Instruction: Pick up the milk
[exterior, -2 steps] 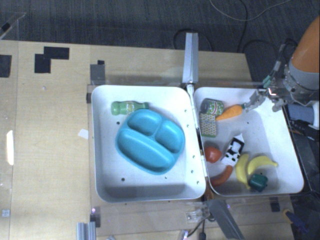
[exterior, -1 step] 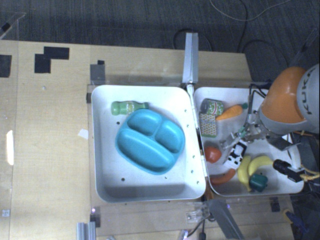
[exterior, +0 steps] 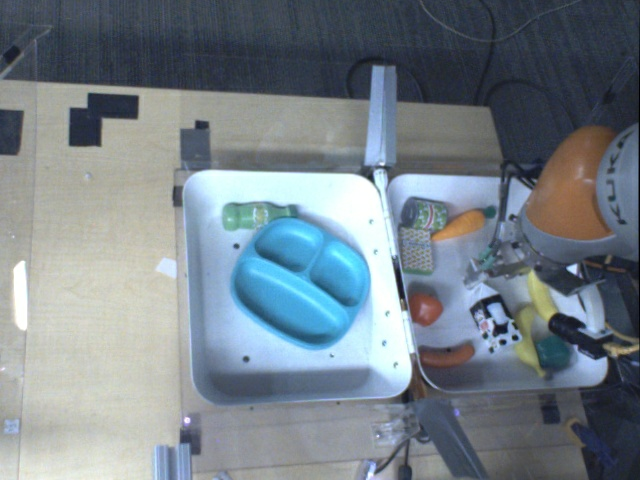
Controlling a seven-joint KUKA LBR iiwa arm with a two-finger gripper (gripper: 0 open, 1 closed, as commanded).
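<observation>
Black-and-white milk carton (exterior: 494, 323) flat in right bin (exterior: 500, 380)

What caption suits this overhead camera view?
Robot arm's claw hovers above the milk carton among toy foods in the right bin.

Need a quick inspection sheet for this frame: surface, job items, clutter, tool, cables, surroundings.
Surface: wooden bench bearing left bin and right bin, side by side.
Job's things: milk, a small black-and-white carton, lies in the right bin near its front.
Clutter: left bin holds a blue divided plate and a green bottle. Right bin holds a can, carrot, tomato, sausage, banana and a teal item.
Tool: tool over the right bin, behind the milk; finger state unclear.
Cables: a thin cable loops on the floor beyond the bench.
Surroundings: dark carpet; black markers on the bench.
</observation>
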